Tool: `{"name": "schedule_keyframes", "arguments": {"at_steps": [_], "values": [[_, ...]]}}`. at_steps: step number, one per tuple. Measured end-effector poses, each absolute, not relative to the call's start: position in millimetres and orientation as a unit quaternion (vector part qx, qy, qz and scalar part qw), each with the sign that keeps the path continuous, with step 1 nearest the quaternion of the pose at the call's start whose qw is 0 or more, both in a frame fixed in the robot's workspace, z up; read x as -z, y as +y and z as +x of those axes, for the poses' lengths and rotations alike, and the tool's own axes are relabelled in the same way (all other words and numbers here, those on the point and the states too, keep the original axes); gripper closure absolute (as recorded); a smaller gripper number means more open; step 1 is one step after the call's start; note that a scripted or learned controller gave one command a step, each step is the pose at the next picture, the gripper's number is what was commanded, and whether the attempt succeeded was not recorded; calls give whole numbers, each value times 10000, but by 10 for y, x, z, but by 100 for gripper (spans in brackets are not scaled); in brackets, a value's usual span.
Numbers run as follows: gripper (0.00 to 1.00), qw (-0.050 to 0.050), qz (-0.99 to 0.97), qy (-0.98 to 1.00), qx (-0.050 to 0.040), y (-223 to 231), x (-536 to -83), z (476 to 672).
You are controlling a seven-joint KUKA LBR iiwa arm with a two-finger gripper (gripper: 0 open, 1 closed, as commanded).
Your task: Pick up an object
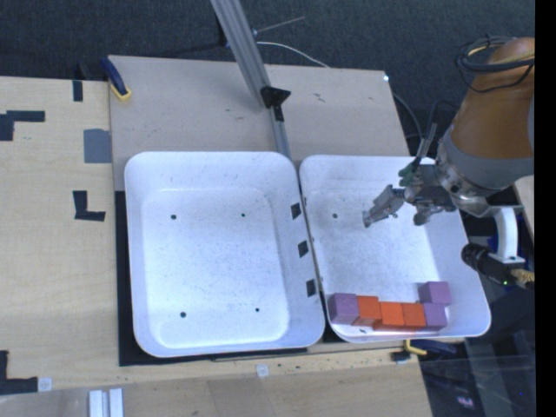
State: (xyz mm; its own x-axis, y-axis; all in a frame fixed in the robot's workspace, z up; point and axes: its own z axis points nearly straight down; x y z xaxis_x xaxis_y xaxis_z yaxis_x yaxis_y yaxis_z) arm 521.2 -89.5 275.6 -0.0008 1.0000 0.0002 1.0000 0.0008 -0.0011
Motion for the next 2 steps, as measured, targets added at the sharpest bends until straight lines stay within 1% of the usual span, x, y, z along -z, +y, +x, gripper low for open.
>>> {"name": "schedule_keyframes", "arguments": {"at_steps": [1,2], "values": [[0,-16,-7053,-7089,20,-578,-3375,5058],[0,7,-7055,-7087,0,-303,-3405,4958]]}}
